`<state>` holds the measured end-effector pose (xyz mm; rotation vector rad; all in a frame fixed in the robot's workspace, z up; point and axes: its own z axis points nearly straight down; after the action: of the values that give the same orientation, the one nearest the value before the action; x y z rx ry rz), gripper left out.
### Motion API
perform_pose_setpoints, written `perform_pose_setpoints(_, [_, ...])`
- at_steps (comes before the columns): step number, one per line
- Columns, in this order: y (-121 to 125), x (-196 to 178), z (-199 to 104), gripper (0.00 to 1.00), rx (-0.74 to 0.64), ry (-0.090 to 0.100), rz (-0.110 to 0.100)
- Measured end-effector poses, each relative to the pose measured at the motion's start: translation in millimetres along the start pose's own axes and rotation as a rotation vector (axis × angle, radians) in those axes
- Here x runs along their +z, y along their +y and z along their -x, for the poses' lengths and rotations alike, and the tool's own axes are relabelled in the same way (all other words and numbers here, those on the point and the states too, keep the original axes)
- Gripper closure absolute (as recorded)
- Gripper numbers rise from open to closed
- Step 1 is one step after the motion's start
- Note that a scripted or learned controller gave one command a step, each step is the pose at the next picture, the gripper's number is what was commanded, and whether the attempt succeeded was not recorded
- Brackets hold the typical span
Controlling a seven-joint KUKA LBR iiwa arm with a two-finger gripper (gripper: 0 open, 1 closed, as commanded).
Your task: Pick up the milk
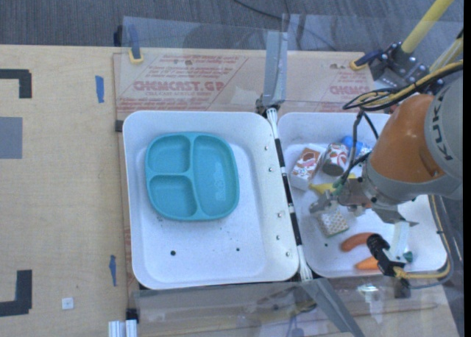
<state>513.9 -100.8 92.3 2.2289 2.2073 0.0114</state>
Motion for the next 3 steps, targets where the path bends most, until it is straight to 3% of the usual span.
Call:
perform_pose_setpoints(1, [105.7,-7.5,-7.5,0.00,0.372,-0.005,-0.011])
perform_pose_setpoints(2, [105.6,-16.5,-9.4,1.00,0.368,-0.007,-0.013])
perform_pose_setpoints(3, [19.0,-91.5,-51.6,1.00,0.136,-0.002,-0.012])
